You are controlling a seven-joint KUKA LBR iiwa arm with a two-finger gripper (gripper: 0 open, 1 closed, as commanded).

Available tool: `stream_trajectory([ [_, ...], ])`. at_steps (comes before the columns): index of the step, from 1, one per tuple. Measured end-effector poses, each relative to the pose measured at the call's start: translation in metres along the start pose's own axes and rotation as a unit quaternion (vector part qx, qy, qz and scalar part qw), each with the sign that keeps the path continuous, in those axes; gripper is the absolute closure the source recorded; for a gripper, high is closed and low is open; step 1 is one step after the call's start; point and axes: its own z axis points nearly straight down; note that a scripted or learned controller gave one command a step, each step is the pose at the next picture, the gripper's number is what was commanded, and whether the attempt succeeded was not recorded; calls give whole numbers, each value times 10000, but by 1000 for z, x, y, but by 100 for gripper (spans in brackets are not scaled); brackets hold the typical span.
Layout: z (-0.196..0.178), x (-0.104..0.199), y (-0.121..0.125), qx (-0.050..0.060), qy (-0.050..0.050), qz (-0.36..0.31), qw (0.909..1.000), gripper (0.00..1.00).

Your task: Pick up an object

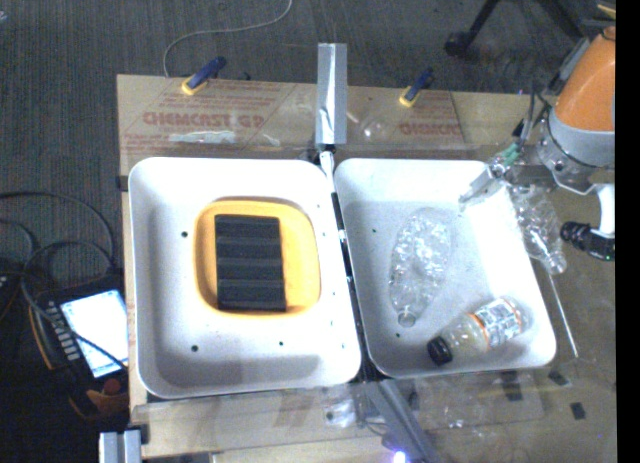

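We see two white bins side by side on the counter point(150, 101). The left bin point(160, 351) holds one yellow tray-like piece point(305, 251) with a dark ribbed insert point(248, 261) seated in its middle; both lie flat, roughly centred in the bin.

The right bin point(380, 341) holds two things. A crumpled clear plastic bottle point(418, 263) lies mid-bin, long axis running near-vertical in the view, narrow end toward the near edge, wide end tilted slightly to the right at the far end. A small bottle point(480, 329) with a black cap and an orange-and-white label lies on its side near the bin's near right corner, long axis slanted, cap pointing down-left toward the near wall, base up-right. The two bottles are near each other, not clearly touching.

The arm comes in at the upper right, orange band visible. The hand point(490, 179) sits over the far right corner of the right bin, well apart from both bottles. Something clear and crinkled point(538, 229) hangs at the bin's right rim below the wrist; we can't tell what it is, or whether the hand grips it. Hand state: can't tell.

Two blue-and-yellow clamps point(203, 75) sit on the counter's far edge.
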Motion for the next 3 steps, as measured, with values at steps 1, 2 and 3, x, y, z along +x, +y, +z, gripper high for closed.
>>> stream_trajectory([
  [1, 20, 2, -65, 5, 9, 45, 10000, 0],
  [2, 95, 11, -118, -45, 56, -389, 9992, 0],
  [3, 98, 13, -66, -79, 71, 3, 9999, 0],
])
